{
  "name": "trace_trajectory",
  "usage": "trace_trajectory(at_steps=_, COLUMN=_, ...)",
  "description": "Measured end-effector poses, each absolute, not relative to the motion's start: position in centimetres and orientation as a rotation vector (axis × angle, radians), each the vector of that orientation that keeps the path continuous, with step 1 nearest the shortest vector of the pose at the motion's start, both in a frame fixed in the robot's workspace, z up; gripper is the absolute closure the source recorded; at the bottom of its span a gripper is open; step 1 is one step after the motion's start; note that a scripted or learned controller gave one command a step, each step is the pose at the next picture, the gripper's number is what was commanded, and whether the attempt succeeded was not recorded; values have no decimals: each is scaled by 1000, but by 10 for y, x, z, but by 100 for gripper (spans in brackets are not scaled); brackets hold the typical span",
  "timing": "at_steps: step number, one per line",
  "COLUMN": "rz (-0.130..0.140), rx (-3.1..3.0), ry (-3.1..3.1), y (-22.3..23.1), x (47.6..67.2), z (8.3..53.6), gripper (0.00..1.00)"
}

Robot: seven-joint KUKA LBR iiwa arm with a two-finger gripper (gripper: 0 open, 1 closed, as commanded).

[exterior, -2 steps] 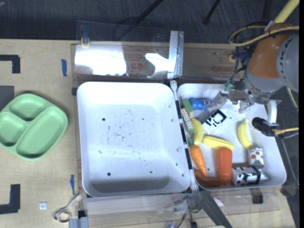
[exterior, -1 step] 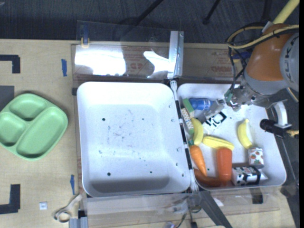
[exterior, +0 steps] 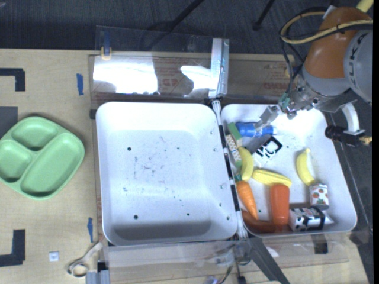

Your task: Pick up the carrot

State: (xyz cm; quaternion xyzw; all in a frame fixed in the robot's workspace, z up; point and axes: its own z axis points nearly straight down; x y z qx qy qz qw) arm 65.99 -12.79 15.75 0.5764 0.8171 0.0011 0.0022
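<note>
- Orange and tapered, the carrot (exterior: 247, 199) is lying in the right bin (exterior: 337, 158), hard against its left wall near the front, pointing toward the front corner.
- I am seeing it flanked by clutter: an orange-red cylinder (exterior: 280, 203) is standing just beside it on the right, and a yellow banana (exterior: 271, 177) is lying just behind both.
- A second banana (exterior: 304, 167) is resting further right, with a small dice-like cube (exterior: 318, 194) and a black-and-white can (exterior: 308, 219) near the front right corner.
- I am holding the claw (exterior: 271, 116) over the back of the right bin, near a blue object (exterior: 253, 129), and well apart from the carrot.
- From this angle I cannot tell whether it is open or closed; nothing is visibly held by it.
- I am judging the task as barely started: the carrot is untouched in the bin, so the approach, the grasp and the lift are all left to do.
- The left bin (exterior: 160, 164) and the green divided plate (exterior: 38, 155) on the counter (exterior: 35, 229) are playing no part.
</note>
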Motion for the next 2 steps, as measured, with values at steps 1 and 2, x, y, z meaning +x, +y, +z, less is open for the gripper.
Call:
trace_trajectory(at_steps=1, rz=3, rx=1648, ry=2673, y=-120, x=645, z=130, gripper=0)
trace_trajectory(at_steps=2, rz=3, rx=1648, ry=2673, y=-120, x=645, z=130, gripper=0)
